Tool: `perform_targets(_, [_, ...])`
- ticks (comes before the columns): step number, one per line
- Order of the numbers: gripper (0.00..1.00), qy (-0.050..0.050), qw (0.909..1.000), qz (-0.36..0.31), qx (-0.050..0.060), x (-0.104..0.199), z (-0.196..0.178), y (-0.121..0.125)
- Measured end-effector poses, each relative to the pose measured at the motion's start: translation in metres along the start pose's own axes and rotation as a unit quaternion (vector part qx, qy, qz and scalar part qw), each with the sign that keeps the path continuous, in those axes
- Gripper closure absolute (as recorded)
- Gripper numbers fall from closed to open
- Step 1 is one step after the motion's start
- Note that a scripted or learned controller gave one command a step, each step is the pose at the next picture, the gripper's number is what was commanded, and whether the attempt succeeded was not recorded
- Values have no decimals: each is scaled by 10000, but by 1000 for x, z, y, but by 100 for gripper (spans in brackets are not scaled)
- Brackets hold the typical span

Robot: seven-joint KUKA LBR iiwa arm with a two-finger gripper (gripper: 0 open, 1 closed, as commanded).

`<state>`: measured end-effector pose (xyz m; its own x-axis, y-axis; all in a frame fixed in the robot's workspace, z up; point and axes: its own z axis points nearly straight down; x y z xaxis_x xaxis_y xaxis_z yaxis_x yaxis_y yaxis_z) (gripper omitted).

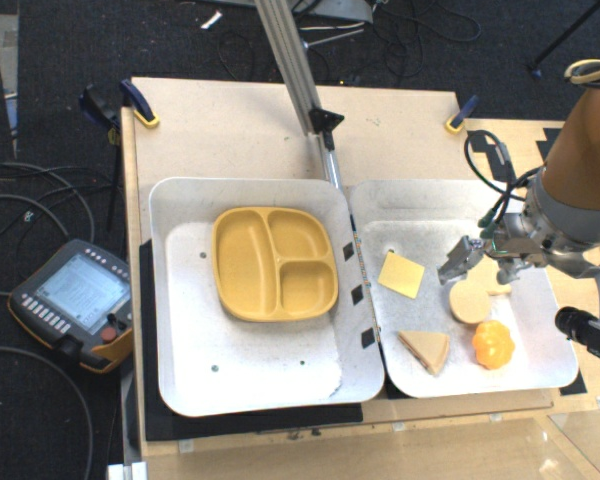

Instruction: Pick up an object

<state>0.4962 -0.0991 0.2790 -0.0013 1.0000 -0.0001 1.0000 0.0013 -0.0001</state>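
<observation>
While poised at right of frame, two-finger gripper [478, 265] open, empty, above round pale tan disc [469, 305].

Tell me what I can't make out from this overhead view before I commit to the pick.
- Gripper: the wrist covers its tips, so its finger state is unreadable.
- Round tan piece: its upper edge is hidden under the gripper, so contact can't be judged.
- Arm: cut off by the right edge.
- Orange toy: too small to identify.
- Handheld pendant: its screen is blurred, unreadable.
</observation>
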Motion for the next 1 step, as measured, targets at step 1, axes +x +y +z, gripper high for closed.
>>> perform_targets(1, [0, 0, 10000, 3, -1, 0, 0, 0])
